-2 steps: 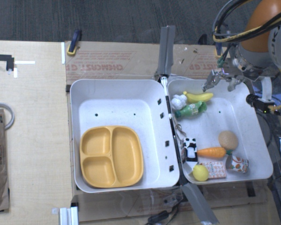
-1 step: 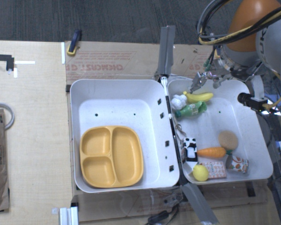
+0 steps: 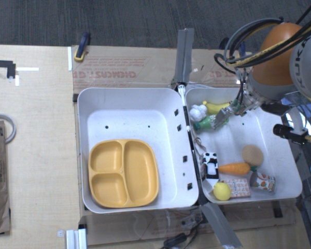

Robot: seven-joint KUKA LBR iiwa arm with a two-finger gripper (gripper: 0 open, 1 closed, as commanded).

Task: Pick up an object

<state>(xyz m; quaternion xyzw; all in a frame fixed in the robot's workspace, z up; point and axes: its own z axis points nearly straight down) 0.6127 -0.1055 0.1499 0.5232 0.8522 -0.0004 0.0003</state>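
The right bin [image 3: 280,134] holds several small objects. At its back left lie a white toy [image 3: 198,111], a yellow banana-like piece [image 3: 216,107] and a green object [image 3: 204,123]. My gripper [image 3: 222,116] hangs low over that corner, its tip right beside the green object and just below the yellow piece. Nearer the front lie an orange carrot [image 3: 233,168], a brown round object [image 3: 252,154], a yellow lemon [image 3: 222,191], a black-and-white item [image 3: 211,165], a flat pinkish box [image 3: 240,188] and a small carton [image 3: 263,182].
The left bin [image 3: 129,108] holds a yellow divided plate [image 3: 123,173] in its front half. A grey divider [image 3: 184,53] rises between the bins at the back. The arm's orange band [image 3: 278,53] and cables overhang the right bin's back right corner.
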